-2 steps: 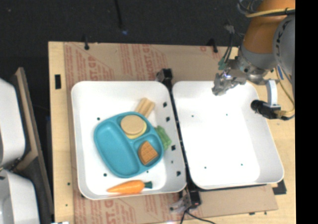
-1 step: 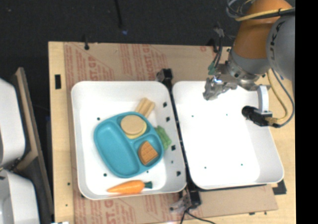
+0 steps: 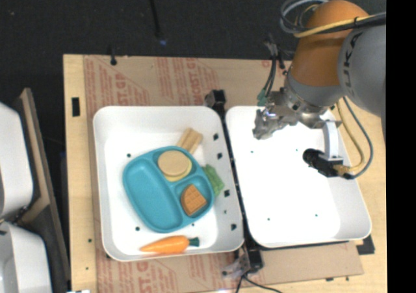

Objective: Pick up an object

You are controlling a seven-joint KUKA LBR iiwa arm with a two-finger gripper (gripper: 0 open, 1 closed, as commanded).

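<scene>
The counter (image 3: 130, 77), a pale wooden board with a sheet of printed cardboard over it, carries two shallow white bins side by side. The left bin (image 3: 107, 155) holds all the loose objects. A blue divided tray (image 3: 149, 197) lies near its middle, turned at a slant. In the tray's upper compartment sits a round tan disc (image 3: 175, 164), like a biscuit or a flat bun, and in the lower right compartment lies a brown waffle-patterned piece (image 3: 194, 200). A pale wooden block (image 3: 190, 139) rests just above the tray, touching or partly tucked under its upper edge. A green leafy piece (image 3: 214, 180) lies against the tray's right side, close to the bin's right wall. An orange toy carrot (image 3: 170, 244) with a small green top lies flat along the bin's front wall, apart from the tray. The right bin (image 3: 292, 207) has a bare white floor. The arm (image 3: 325, 51) reaches in from the right, its orange band above the wrist, and the tool (image 3: 265, 124) hangs over the upper left corner of the right bin, near the wall between the two bins. Nothing can be seen between its fingers, and whether they are released or clenched cannot be told from this angle. A black part with cables (image 3: 322, 160) hangs below the wrist over the right bin's right half.
</scene>
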